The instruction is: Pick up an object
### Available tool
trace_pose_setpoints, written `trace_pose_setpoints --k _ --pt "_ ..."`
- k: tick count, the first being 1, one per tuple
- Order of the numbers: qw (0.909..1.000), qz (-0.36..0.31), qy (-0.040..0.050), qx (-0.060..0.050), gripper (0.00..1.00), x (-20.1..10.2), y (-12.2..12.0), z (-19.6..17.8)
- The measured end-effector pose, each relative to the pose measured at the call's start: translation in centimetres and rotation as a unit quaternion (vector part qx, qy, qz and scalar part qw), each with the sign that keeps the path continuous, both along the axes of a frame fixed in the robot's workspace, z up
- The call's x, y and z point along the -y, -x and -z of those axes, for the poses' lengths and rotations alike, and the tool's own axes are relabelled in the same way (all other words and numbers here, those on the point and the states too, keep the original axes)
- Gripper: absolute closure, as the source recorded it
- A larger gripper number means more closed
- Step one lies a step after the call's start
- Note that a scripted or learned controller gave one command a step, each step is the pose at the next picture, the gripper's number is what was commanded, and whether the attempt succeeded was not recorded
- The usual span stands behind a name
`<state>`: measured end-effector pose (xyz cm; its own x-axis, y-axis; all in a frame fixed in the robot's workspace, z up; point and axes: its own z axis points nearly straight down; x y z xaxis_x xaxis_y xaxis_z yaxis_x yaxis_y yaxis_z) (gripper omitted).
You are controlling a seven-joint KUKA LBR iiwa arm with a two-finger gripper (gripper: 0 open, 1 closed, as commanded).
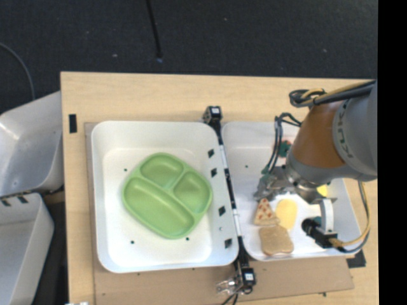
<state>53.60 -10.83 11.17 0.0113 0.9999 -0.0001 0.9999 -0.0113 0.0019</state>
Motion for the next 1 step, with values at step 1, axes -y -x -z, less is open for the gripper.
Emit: trace_pose_setpoints --k 1 --pt "1.0000 -0.001 0.0006 0.001 1.00 0.35 -0.01 -4.28"
